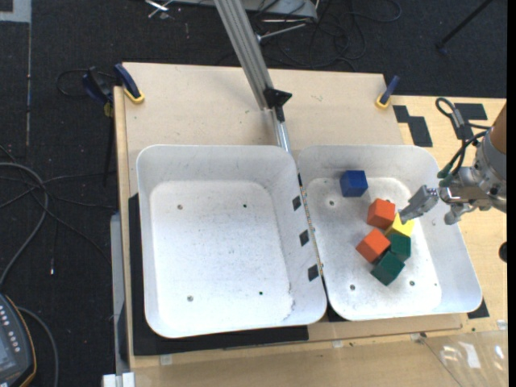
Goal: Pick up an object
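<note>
In the right bin (451, 293) lies a cluster of blocks: a blue one (353, 183) at the back, an orange one (382, 213), a second orange one (373, 245), a yellow one (401, 226), a green one (397, 243) and a dark green one (388, 268). My gripper (436, 207) hangs over that bin's right side, just right of the upper orange and yellow blocks. Its fingers are spread apart, open, with nothing between them. One fingertip (415, 205) points toward the yellow block.
The left bin (161, 168) sits beside the right one, their rims meeting mid-bench. A slanted metal pole (246, 43) runs from the top down to the bins' junction. Clamps sit at the bench's back corners (129, 85).
</note>
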Available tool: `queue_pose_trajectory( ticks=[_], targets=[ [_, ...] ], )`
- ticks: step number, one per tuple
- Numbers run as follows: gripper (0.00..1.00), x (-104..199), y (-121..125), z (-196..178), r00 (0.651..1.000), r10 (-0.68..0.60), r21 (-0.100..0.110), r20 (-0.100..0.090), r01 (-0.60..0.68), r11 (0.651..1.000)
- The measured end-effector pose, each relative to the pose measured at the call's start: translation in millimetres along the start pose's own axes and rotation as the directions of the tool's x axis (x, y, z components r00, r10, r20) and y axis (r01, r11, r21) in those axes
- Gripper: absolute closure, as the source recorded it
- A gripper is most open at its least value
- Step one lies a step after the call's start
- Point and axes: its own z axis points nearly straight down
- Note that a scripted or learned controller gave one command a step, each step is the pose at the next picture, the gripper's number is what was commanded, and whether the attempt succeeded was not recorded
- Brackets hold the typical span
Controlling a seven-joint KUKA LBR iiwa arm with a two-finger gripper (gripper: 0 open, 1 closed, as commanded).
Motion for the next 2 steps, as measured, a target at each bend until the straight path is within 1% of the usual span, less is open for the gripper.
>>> queue_pose_trajectory(
  ticks=[1, 2],
  targets=[
    [0.00, -6, -11, 193, 1.000, 0.002, 0.001, 0.001, -0.002, 1.000],
    [1.00, -6, -9, 180, 1.000, 0.002, -0.002, 0.000, -0.002, 1.000]
  ],
)
